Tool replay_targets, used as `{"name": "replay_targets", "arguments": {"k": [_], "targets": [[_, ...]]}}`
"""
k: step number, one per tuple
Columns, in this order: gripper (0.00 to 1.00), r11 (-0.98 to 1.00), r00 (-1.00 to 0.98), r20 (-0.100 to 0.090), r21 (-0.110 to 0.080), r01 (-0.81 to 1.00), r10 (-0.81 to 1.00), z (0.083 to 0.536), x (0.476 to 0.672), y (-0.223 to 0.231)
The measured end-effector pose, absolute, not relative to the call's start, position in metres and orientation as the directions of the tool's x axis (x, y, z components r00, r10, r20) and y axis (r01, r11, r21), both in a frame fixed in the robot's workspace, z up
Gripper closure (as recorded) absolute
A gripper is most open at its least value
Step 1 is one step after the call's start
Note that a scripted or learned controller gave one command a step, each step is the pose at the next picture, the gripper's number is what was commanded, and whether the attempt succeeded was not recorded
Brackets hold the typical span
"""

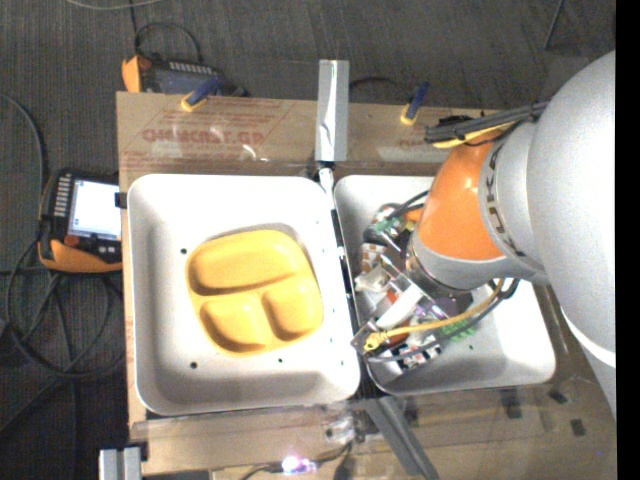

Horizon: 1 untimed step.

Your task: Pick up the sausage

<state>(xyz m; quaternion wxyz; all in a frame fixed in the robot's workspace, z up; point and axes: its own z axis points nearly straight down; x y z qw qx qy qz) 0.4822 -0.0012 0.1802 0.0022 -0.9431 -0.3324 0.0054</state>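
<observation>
My gripper (392, 320) is down inside the right white bin (520, 353), close to its left wall and front corner. The grey wrist and orange band (455, 208) above it cover most of that bin's floor. A few small items (380, 230) peek out beside the wrist near the bin's left wall, too hidden to name. Cables and coloured wires hang around the gripper body.
The left white bin (150, 268) holds a yellow divided plate (258, 288) with three compartments. A raised rim separates the two bins. A handheld pendant (80, 218) lies left of the bench, and clamps sit along the back board.
</observation>
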Motion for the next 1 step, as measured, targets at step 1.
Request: {"name": "replay_targets", "arguments": {"k": [1], "targets": [[0.00, -0.767, 0.767, -0.009, -0.007, 0.642, 0.642, 0.1800, 0.5006, 0.0549]]}}
